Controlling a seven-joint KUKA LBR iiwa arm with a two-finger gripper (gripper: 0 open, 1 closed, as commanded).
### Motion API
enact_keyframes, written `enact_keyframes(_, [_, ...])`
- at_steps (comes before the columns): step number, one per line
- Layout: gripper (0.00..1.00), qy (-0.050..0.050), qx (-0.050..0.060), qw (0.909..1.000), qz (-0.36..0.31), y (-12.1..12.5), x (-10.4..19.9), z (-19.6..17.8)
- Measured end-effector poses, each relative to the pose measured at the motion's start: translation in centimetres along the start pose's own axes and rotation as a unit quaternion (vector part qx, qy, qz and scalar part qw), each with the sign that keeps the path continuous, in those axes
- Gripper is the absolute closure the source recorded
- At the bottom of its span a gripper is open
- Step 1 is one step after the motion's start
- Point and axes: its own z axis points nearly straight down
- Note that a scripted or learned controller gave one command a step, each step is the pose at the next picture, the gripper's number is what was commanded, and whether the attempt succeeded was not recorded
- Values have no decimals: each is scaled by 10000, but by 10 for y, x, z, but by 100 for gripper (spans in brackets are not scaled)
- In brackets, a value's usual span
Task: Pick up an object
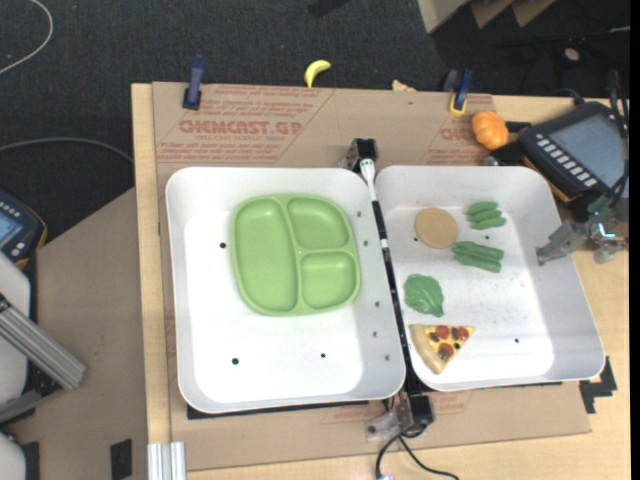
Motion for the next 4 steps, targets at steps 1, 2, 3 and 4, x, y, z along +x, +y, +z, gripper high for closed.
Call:
enact_keyframes(1, [0, 77, 66, 9999, -9, -31, -9, 160])
enact_keyframes(2, [100, 14, 4, 10000, -3, -28, -12, 142])
enact_keyframes(3, [100, -5, -35, 10000, -30, -27, 52, 37])
enact_keyframes(4, [100, 23, 11, 10000, -48, -28, 140, 36])
